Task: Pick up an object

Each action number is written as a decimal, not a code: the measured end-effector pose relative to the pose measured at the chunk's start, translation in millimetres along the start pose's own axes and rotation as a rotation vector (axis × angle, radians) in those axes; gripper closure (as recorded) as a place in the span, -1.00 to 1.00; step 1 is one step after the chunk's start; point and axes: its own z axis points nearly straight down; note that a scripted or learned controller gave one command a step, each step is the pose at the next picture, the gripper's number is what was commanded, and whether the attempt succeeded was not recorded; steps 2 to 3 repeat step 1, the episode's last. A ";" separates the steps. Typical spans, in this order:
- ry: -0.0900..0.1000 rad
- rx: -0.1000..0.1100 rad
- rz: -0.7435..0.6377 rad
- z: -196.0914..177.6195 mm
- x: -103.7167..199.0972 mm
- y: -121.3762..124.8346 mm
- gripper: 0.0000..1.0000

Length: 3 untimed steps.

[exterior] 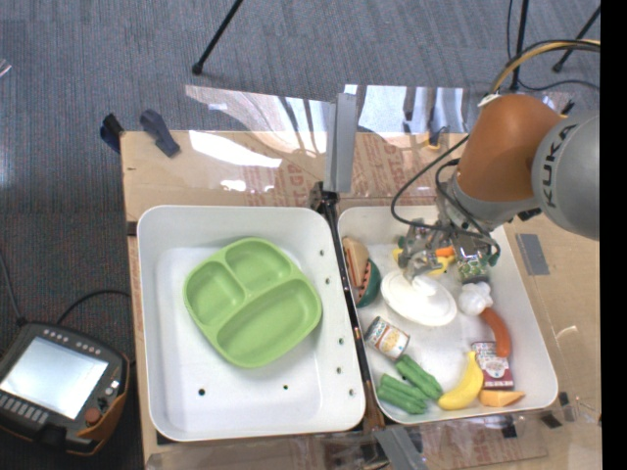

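Claw: gripper [427, 258] hung low in the right bin [542, 346], over the far edge of a white dish [423, 302]; whether it was released or clenched could not be told from this slant.
Arm: grey arm with its orange band [505, 150] reached in from the right, wrist crowding the bin's far end.
Task's thing: none looked chosen with certainty; the white dish lay just under the claw, and a small yellow-orange piece [443, 255] sat beside it, partly hidden.
Other candidates: a small can [389, 338], two green pieces [409, 385], a banana [464, 385], a red sausage-like toy [498, 331], a white lump [474, 298] and a round brown-and-green toy [359, 267] at the near wall.
Left bin: left bin [157, 262] held a green divided plate [253, 302], well apart from the claw.
Step in hand: probably the descent or closing stage of a grasp, nothing yet seen lifted.
Next move calls for: a firm close on one item, then a straight lift clear of the crowded neighbours.
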 end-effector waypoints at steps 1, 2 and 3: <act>-0.001 -0.001 -0.040 0.0 0.1 -5.6 -1.00; -0.001 -0.001 -0.040 0.0 0.1 -5.6 -1.00; -0.001 -0.001 -0.040 0.0 0.1 -5.6 -1.00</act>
